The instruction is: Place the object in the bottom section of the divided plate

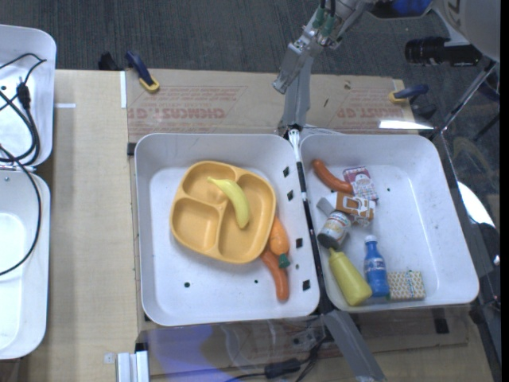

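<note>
Camera view: plate [196, 213] mid-bin, margins around.

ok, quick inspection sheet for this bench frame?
Surface: two shallow white bins on a cardboard-topped bench.
Job's things: yellow divided plastic plate in left bin; yellow banana lying across its divider.
Clutter: orange carrot beside the plate; sausage, small can, yellow squeeze bottle, blue bottle in right bin.
Grippers: gripper high above the bins' back edge.
Cables: black cable, far left.
Surroundings: blue clamps.
</note>
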Robot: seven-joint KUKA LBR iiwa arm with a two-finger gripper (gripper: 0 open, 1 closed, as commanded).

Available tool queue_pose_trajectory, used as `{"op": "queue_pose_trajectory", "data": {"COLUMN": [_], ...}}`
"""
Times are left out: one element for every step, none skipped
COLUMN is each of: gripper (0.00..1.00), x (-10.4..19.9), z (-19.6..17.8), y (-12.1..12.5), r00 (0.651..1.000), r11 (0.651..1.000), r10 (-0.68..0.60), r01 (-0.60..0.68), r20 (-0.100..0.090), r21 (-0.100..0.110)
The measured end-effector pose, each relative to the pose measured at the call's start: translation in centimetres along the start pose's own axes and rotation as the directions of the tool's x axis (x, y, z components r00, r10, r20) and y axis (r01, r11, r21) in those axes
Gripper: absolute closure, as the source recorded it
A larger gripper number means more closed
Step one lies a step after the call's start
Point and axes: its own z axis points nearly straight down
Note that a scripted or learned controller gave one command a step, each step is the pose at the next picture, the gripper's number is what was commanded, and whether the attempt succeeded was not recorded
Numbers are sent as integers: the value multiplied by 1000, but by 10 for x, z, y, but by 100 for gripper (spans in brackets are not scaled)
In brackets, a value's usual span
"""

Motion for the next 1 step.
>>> {"op": "queue_pose_trajectory", "data": {"gripper": [0], "x": [65], "z": [0], "y": [12], "r00": [1000], "r11": [1000], "r10": [-3], "r01": [3], "r20": [-2], "r21": [1]}}
